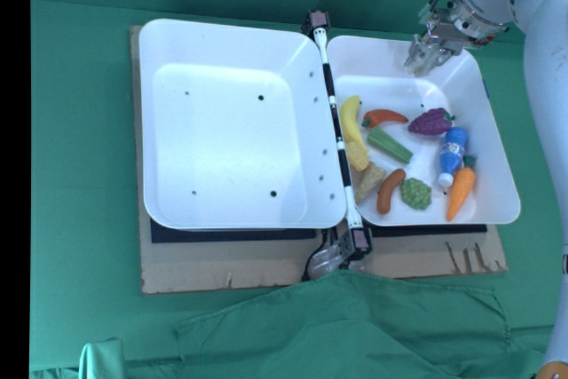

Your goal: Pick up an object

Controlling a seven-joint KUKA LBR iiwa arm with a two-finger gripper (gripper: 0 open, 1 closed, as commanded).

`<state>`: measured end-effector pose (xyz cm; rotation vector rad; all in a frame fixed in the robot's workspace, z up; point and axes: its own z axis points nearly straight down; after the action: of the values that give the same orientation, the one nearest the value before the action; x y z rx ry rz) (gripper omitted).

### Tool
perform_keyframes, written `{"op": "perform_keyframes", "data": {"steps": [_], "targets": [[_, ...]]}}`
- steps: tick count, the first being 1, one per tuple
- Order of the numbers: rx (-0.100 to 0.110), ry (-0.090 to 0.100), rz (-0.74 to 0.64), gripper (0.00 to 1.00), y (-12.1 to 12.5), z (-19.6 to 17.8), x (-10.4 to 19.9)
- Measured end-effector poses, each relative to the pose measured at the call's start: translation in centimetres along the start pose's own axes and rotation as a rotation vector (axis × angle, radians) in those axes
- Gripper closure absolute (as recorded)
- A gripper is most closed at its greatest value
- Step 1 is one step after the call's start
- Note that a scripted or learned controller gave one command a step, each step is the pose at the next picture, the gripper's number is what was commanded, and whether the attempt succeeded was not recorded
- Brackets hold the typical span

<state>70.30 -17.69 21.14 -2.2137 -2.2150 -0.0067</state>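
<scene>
The right bin (pixel 497 191) holds several toy foods: a yellow banana (pixel 351 118), a red-orange chili pepper (pixel 384 116), a green cucumber piece (pixel 390 146), a purple grape bunch (pixel 430 122), a blue and white bottle (pixel 452 155), an orange carrot (pixel 461 191), a brown sausage (pixel 390 191), a green bumpy piece (pixel 415 193) and a tan piece (pixel 371 180). My gripper (pixel 424 59) hangs over the bin's far edge, above and behind the grapes, apart from every object. Nothing shows between its fingers.
The left bin (pixel 177 49) lies beside the right one, joined by a black and white divider (pixel 332 115). Both rest on cardboard (pixel 177 271) over green cloth. A folded green cloth (pixel 337 324) lies at the front.
</scene>
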Motion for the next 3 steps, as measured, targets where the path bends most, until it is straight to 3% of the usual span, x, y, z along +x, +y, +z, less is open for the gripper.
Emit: {"op": "perform_keyframes", "data": {"steps": [1,2,3], "targets": [[-0.009,-0.01,0.0,1.0,-0.5,-2.0,4.4],[0.007,0.002,0.0,1.0,-0.2,2.7,1.0],[0.004,-0.012,0.004,1.0,-0.3,2.7,1.3]]}}
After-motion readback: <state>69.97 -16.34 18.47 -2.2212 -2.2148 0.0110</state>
